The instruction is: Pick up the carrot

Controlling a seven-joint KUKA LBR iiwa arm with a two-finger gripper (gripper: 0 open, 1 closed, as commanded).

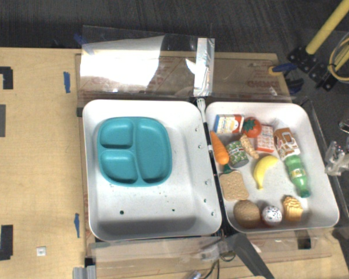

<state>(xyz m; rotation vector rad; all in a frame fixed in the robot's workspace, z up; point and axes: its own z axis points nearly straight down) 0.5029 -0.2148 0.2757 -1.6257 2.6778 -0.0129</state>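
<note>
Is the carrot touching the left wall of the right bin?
Touching. In the camera view the carrot lies right along the right bin's left wall, with no white floor showing between them.

I can read no text from here: the printed cartons (228, 123) and the green bottle's label (296, 170) are too blurred to make out.

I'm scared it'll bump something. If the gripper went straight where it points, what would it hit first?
Probably the right bin at its rim, since the gripper seems to point down there; depth is unclear. The carrot lies across the bin.
</note>
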